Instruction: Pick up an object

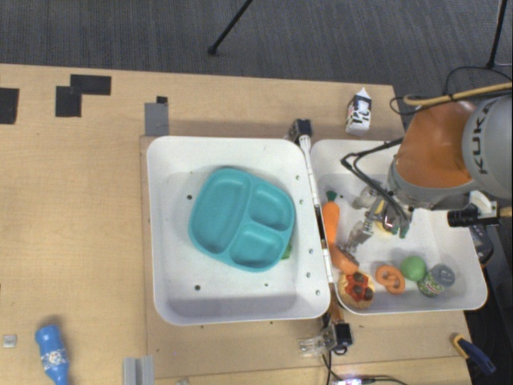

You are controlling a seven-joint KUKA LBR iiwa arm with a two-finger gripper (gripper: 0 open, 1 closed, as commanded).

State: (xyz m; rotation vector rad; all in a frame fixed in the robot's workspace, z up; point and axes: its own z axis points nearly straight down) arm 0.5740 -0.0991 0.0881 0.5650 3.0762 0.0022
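"KUKA" (partly cut off) — on the arm (481,147).

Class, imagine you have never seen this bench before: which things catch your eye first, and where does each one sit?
A large teal divided plate lies tilted in the left bin. The grey and orange arm reaches into the right bin, its gripper above the bin's left half, near a carrot. Small colourful toys, among them a green ball, cluster along that bin's near side.

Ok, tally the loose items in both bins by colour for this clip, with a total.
Teal: 1, the divided plate in the left bin
Orange: 3, carrot, ring-shaped piece, piece near the divider
Green: 1, ball
Mixed colours: 2, round tin, dark-and-orange item
Total: 7
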